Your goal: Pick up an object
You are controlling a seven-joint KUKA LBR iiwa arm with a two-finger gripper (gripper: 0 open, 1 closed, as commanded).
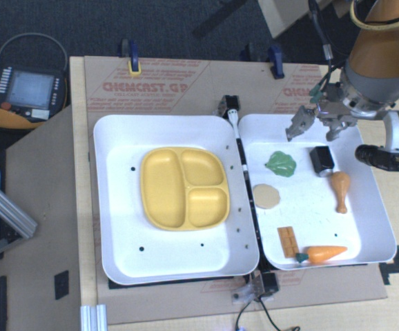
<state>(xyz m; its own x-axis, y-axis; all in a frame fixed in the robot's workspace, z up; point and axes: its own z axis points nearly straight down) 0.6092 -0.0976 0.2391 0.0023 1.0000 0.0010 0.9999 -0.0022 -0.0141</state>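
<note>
My gripper hangs over the far part of the right bin, fingers spread open with nothing between them. Just below it on the bin floor lies a small black block. Left of the block sits a green leafy piece. A tan drumstick lies toward the bin's right side, and a round beige cookie rests by the left wall. At the near edge are a brown cracker and an orange carrot.
The left bin holds a yellow divided plate. A black clamp sits at the far end of the seam between the bins. The arm's grey and orange body rises at the top right.
</note>
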